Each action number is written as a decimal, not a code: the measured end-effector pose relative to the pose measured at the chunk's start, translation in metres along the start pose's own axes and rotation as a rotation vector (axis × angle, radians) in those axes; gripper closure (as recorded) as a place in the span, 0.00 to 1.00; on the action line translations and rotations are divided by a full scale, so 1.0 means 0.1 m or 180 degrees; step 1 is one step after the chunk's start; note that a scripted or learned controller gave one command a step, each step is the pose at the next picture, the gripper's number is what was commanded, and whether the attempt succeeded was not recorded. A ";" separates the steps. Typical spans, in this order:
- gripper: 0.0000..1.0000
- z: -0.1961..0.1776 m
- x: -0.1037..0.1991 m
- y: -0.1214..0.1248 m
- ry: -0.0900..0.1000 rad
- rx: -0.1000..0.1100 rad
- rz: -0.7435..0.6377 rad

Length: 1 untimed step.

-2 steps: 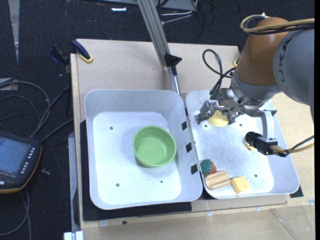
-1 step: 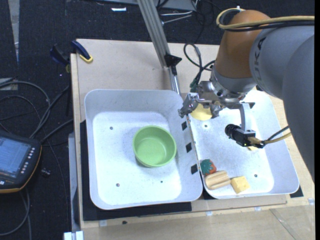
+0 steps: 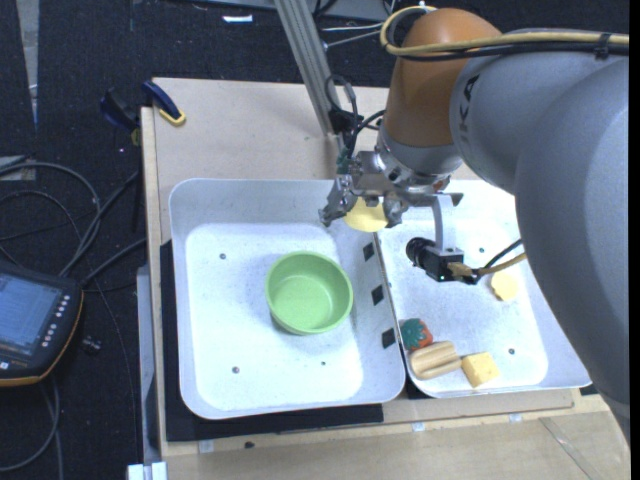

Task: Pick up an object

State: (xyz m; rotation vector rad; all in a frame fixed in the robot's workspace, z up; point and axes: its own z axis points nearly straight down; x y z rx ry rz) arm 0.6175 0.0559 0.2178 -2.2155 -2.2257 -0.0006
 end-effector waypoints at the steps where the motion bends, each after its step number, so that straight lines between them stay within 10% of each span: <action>1: 1.00 0.01 0.40 0.26 -0.0001 -0.0001 0.0004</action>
